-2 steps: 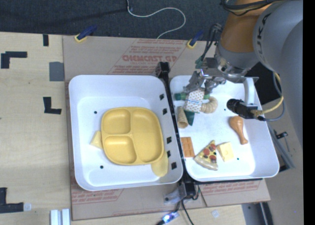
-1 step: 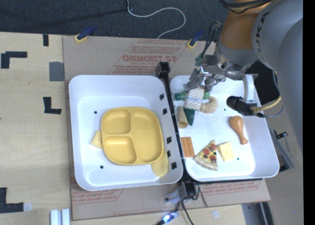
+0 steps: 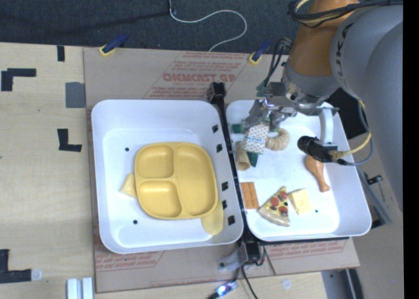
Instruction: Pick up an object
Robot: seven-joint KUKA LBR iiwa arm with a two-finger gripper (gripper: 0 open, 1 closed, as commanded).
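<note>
My gripper (image 3: 263, 121) hangs over the back left part of the right bin (image 3: 340, 226), its fingers (image 3: 253, 121) spread open. Just below it lies a small white pouch with green dots (image 3: 257, 139), its upper end near the fingertips; I see nothing clamped between them. Beside the pouch are a beige curved pastry (image 3: 280, 140) and a tan cone (image 3: 242, 158). Further forward lie a brown drumstick (image 3: 318, 173), a pizza slice (image 3: 275, 209), a yellow cheese wedge (image 3: 300, 201) and an orange-brown cracker (image 3: 249, 194).
The left bin (image 3: 111, 134) bears a yellow divided plate (image 3: 175, 180), with pale yellow pieces (image 3: 127, 185) poking out from under its left and front right edges. The wall between the bins (image 3: 226, 154) runs close to the gripper's left. The arm's bulk fills the back right.
</note>
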